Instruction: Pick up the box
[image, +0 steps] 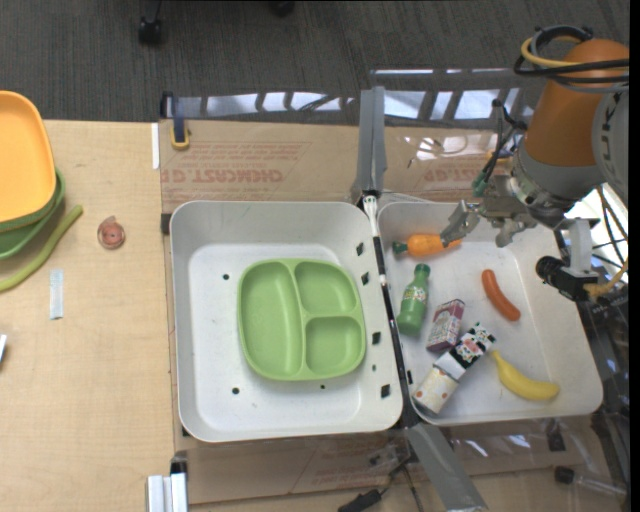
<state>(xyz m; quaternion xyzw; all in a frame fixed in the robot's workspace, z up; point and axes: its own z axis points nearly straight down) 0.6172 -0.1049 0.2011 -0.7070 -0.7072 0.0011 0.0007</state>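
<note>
The box (446, 325) is a small maroon and white carton lying in the middle of the right bin (572, 338). It rests between a green bottle (414, 298) on its left and a cow-patterned bottle (456, 368) just below it. My gripper (484, 226) hangs over the back of the right bin, well above and behind the box. Its two fingers are spread apart and open, with nothing between them. An orange carrot (427, 243) lies just left of the fingers.
A red sausage (500, 295) and a yellow banana (526, 380) lie in the right bin's right half. The left bin (205, 330) holds a green divided plate (301, 318). On the bench at far left stand orange and green dishes (22, 180).
</note>
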